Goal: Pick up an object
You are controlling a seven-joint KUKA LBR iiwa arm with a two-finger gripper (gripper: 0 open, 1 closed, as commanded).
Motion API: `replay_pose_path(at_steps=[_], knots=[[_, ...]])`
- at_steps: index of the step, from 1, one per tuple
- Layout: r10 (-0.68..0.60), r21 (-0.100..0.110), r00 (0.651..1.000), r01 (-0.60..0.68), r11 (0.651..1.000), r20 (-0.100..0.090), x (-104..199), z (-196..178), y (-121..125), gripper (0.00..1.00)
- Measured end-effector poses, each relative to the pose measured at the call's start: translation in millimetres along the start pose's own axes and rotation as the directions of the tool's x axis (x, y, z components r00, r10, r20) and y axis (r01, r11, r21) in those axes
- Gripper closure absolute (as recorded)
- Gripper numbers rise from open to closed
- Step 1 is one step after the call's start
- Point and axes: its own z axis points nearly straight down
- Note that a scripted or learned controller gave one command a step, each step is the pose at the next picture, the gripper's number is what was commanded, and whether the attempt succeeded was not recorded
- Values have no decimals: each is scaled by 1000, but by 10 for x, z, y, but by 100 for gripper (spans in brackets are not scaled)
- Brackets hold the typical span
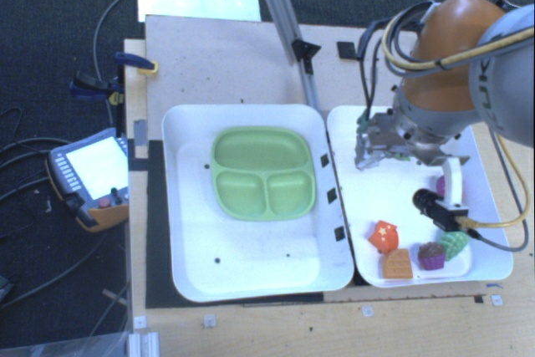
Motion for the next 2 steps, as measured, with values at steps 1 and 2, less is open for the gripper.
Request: replay_pose_path(at_steps=[1,2], knots=[[-1,-1,1000,1,1000,0,557,147,-127,100],[-1,-3,1000,1,1000,0,1095,57,-188,100]])
